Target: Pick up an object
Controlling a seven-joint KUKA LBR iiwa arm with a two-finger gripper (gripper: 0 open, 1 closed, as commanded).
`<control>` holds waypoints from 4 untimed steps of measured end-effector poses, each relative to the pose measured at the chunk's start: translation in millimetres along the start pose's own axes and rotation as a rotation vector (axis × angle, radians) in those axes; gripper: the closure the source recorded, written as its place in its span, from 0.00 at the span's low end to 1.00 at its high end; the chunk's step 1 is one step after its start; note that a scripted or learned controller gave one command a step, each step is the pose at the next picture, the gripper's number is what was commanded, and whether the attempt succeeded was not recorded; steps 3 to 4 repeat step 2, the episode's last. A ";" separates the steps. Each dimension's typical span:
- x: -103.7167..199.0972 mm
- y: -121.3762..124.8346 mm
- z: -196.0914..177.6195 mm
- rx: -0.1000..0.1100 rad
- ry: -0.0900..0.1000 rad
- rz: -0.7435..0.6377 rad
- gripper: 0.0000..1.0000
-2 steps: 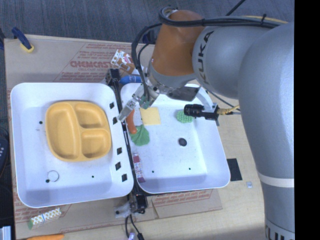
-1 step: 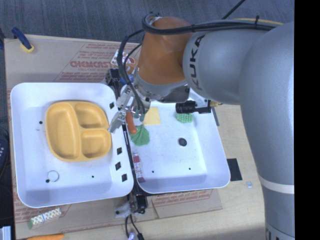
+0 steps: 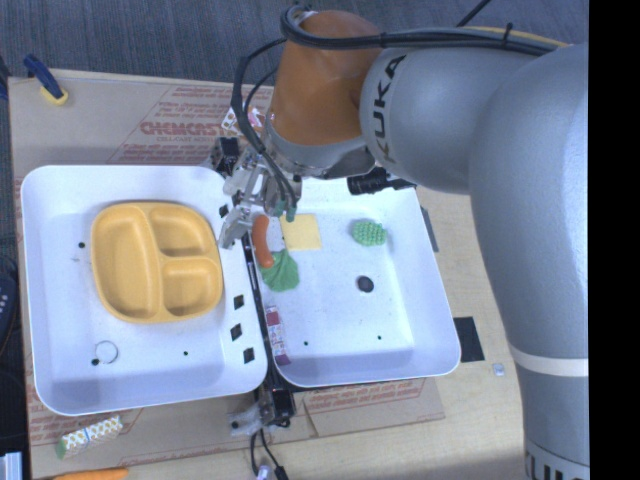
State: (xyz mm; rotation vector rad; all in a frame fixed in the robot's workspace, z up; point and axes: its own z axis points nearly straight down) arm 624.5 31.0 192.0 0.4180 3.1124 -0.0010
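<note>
My gripper (image 3: 260, 218) hangs low over the left edge of the right bin (image 3: 420, 308), close to the wall shared by the two bins. It is open, one grey finger (image 3: 234, 228) on the left and the other (image 3: 288, 204) on the right. An orange carrot-like piece (image 3: 263, 246) lies just below it, its upper end in the gap between the fingers. A green leafy piece (image 3: 281, 272) touches the carrot's lower end. A flat yellow square (image 3: 303, 233) lies just right of the carrot.
Also in the right bin are a green knobbly ball (image 3: 368, 232), a small dark disc (image 3: 365, 284) and a reddish tube (image 3: 273, 334) by the left wall. The left bin (image 3: 50, 208) holds a yellow divided plate (image 3: 155, 260) and a clear ring (image 3: 105, 351).
</note>
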 end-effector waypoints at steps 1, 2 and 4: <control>6.1 -18.8 0.0 0.001 0.003 -0.177 0.00; 36.8 -8.8 -0.1 0.000 0.003 -0.473 0.00; 36.8 -8.8 -0.1 0.000 0.003 -0.473 0.00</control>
